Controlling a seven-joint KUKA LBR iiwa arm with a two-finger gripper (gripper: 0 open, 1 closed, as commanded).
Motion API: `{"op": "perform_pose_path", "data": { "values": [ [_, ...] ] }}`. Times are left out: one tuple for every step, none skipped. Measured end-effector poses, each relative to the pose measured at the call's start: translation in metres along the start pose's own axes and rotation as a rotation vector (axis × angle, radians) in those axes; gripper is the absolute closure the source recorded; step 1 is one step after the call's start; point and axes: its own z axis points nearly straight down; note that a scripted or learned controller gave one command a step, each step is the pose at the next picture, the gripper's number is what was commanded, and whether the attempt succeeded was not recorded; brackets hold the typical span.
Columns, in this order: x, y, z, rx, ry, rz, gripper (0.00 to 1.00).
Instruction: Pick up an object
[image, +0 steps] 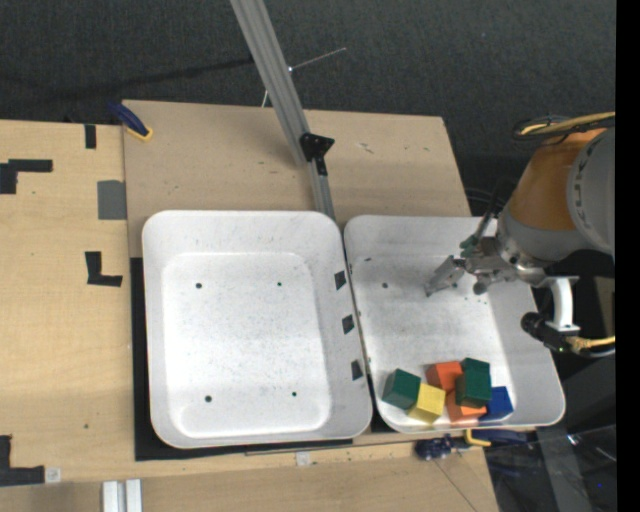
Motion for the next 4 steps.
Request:
{"op": "perform_pose_path", "data": {
  "values": [
    [0.001,-0.001,0.033,-0.002,0.0,-0.001,0.0],
    [0.002,0.0,0.021,-0.005,0.001,-0.002,1.0],
    [0.0,-0.001,-0.042,-0.013,-0.001,-0.001,1.0],
    [-0.003,0.005,-0.087,-0.012,-0.001,-0.002,1.0]
  ]
}}
